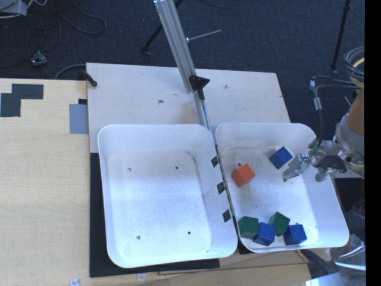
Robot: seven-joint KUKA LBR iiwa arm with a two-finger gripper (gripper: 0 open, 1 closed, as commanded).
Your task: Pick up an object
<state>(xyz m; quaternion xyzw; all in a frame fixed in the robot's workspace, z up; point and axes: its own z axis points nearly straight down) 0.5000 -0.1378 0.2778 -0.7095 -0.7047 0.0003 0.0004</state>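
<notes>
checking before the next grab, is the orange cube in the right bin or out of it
In. The orange cube sits on the floor of the right shallow white bin, near its left wall, apart from the other blocks.

grey arm, orange band above wrist; metallic silver tool, thin grey cable alongside.

The arm is cut off by the right edge above its wrist.

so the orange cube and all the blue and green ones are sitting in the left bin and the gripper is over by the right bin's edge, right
Not quite: the cubes are in the right bin, not the left one. The camera view shows the orange cube there, with the blue and green ones. The gripper is indeed by that bin's right edge.
</notes>
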